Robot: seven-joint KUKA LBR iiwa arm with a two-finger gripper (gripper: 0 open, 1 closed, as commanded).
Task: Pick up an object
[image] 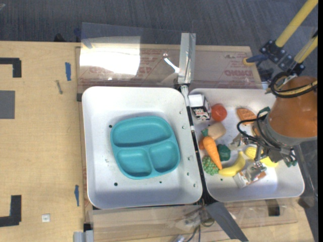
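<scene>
The gripper point(255, 169) hangs low over the right white bin point(287, 185) near its front edge, beside a yellow plastic banana point(233, 169) and orange toy carrot point(211, 150). A teal divided plate point(145, 146) lies in the left white bin point(101, 105).

My two bins point(96, 135) look like smooth white plastic with a soft sheen. The teal divided tray point(145, 146) is matt plastic. The carrot point(211, 150), tomato point(219, 113) and banana point(231, 169) have the slick gloss of moulded toy plastic. The bench point(35, 150) is pale, flat-finished wood. Clear glossy sheeting point(131, 64) stands behind the bins, catching glare. My orange band point(298, 115) is glossy.
</scene>
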